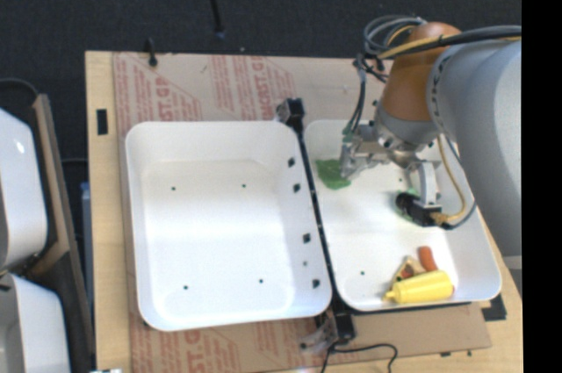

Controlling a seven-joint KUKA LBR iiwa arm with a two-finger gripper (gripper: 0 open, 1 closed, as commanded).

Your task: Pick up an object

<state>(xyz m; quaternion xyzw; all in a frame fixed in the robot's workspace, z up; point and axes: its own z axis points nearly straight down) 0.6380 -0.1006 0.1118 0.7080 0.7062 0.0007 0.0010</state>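
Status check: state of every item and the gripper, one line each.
gripper: down in the right bin, at the green object; grasp unclear
green object: lying on the bin floor by the divider
yellow object: lying at the bin's near edge
orange object: lying beside the yellow one
right bin: holds all three

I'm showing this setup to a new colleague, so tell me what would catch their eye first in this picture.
The big grey arm with its orange band reaches in from the right, its claw low in the right bin, right by a green object near the divider between the bins. Next, a bright yellow object lies at that bin's near right corner, with a small orange-red piece just above it. The left bin beside it is plain white.
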